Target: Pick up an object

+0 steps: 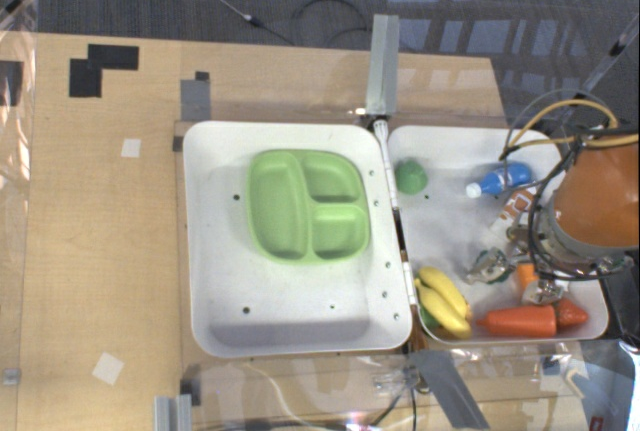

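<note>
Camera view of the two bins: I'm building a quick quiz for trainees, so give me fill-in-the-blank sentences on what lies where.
1. The green divided tray lies in the ____ bin.
2. The bananas are coloured ____.
3. The green ball lies in the ____ bin.
4. The bottle has a ____ body.

Missing words: left; yellow; right; blue

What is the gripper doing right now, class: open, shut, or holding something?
Gripper: cannot be told; it hangs low in the right bin, near the carrot.
</note>
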`<state>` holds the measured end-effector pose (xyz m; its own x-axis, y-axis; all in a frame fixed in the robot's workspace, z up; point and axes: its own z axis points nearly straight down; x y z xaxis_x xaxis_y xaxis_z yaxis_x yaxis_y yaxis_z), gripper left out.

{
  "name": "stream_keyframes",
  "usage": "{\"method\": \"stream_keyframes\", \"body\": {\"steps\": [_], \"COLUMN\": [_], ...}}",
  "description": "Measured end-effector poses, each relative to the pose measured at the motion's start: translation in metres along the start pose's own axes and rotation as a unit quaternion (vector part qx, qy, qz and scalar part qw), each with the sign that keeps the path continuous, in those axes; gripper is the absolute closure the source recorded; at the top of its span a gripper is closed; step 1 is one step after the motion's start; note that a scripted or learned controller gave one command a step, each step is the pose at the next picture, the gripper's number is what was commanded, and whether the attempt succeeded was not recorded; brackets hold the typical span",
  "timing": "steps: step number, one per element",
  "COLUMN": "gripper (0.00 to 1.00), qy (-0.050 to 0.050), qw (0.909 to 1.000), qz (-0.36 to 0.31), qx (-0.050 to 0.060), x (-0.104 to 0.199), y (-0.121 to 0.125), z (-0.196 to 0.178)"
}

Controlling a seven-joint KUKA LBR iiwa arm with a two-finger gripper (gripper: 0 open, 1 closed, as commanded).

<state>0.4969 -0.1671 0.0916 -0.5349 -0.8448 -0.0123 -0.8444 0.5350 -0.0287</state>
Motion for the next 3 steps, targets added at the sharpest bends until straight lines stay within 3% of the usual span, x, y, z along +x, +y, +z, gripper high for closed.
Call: {"method": "stream_keyframes", "body": {"steps": [1, 2, 3], "gripper": [0.0, 0.0, 0.0], "qy": [0.002, 0.001, 0.002], "qw": [1.0, 0.9929, 0.9954], "qz": [0.0, -0.119, -0.095], "qx": [-0.007, -0.005, -0.011], "x": [-0.062, -0.017, -0.041], "y": [0.013, 0.012, -0.105], "z": [0.002, 0.001, 0.008]}}
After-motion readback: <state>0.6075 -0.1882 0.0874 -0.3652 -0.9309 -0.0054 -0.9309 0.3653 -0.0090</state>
